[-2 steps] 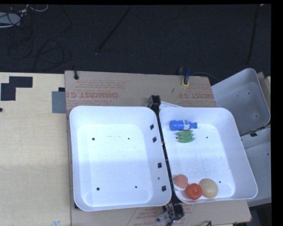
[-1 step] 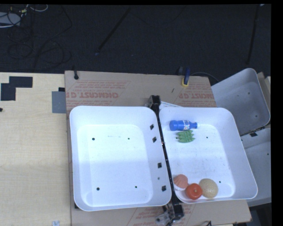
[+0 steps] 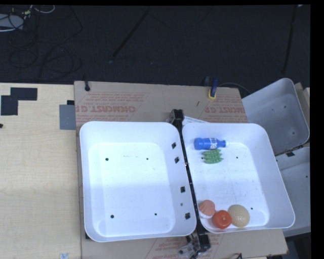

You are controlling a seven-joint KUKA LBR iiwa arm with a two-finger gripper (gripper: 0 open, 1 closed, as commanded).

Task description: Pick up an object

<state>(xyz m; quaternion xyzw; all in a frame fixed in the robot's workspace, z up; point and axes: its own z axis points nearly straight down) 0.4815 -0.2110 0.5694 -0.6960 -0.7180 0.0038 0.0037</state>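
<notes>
Bottle (image 3: 209, 143), green toy (image 3: 212, 157) and red ball (image 3: 221, 219) in right-hand bin (image 3: 276, 174); pincer state unclear.

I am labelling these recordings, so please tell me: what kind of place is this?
Probably a robot test bench in a lab: two white bins clamped on cardboard, loose cables on the dark floor, and small toy items like a blue bottle.

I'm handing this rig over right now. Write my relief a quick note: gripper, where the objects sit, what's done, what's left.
Gripper: not in the camera view, so its state is unknown.
Objects, all in the right bin: blue bottle on its side near the far edge, green toy just below it; pink shell, red ball and tan ball clustered at the near edge.
Done: nothing lifted yet.
Left: pick up one object.
</notes>
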